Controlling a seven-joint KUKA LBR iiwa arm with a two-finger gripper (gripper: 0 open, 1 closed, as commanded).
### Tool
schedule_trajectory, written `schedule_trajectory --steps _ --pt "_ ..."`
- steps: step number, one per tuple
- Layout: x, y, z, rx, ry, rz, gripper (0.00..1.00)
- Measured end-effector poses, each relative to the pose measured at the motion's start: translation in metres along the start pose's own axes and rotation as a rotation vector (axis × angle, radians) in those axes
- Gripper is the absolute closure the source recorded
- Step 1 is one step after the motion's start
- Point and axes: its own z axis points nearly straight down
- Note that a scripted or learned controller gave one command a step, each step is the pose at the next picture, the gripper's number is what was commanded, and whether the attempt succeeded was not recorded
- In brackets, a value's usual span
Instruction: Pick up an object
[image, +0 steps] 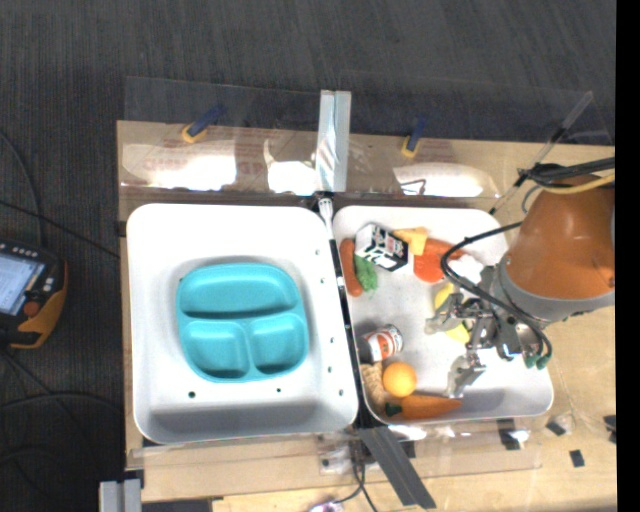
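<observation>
Two white bins sit side by side on the table (150, 160). The left bin (150, 400) carries a teal compartment tray (242, 320) near its middle. The right bin (530, 400) holds the clutter: a black-and-white carton (383, 247) near the far edge, a green piece (364, 276) just beside it toward the divider, and an orange-red item (430, 262) on the carton's other side with a small yellow-orange piece (414, 240) touching its far side. A small can (382, 345) lies tilted near the divider, around the bin's middle. An orange ball (399, 379) sits near the bin's near edge, and a carrot-like piece (428, 406) lies just beyond it against the near wall. Yellow pieces (443, 298) show beside the claw. The grey arm with its orange band (565, 250) reaches over the right bin's right edge; the claw (467, 352) hangs low over the bin's right-middle, close to the yellow pieces. Its fingers (461, 376) appear spread apart, with nothing visibly between them. A handheld pendant (25, 290) lies off the table's left edge.
</observation>
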Motion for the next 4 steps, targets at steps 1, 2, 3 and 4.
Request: schedule_trajectory --steps 1,2,3,4 --pt "-0.101 -0.045 0.077 0.005 -0.017 -0.133 0.0" --pt "-0.086 -0.022 0.077 0.004 -0.017 -0.071 0.0" --pt "-0.069 -0.027 0.077 0.002 -0.019 -0.035 0.0" --pt "-0.07 -0.026 0.067 0.005 -0.019 -0.037 1.0"
